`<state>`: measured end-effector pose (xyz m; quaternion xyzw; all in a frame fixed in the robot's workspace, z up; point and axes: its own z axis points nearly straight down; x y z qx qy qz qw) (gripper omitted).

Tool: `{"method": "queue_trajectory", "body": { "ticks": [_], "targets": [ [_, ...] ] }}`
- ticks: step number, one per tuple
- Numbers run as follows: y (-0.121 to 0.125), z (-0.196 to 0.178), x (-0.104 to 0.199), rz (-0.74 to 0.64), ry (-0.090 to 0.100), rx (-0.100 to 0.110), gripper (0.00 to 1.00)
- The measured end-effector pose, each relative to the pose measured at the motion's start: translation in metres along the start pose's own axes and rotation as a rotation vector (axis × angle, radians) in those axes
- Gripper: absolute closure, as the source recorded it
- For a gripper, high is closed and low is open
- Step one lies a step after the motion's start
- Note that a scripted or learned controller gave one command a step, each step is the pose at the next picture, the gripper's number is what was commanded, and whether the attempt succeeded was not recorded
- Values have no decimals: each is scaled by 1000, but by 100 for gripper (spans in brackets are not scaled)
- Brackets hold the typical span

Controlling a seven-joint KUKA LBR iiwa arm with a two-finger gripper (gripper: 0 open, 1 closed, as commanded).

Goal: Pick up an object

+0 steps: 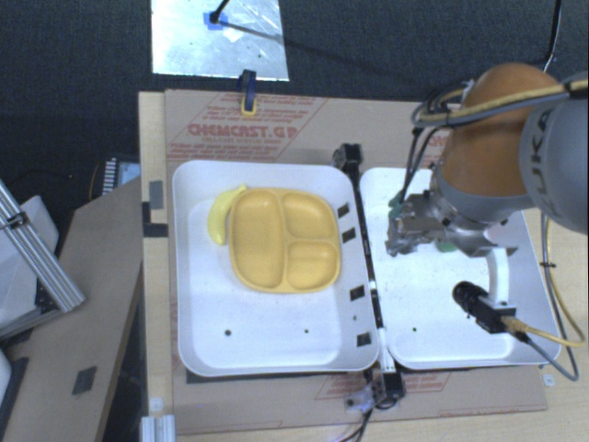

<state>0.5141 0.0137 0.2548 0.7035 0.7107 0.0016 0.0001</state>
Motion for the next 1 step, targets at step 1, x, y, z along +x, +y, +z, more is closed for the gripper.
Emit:
{"method": "queue_trajectory", "body": {
  "ticks": [1],
  "targets": [
    [-3,8,63,-1,1,2,100]
  ]
}}
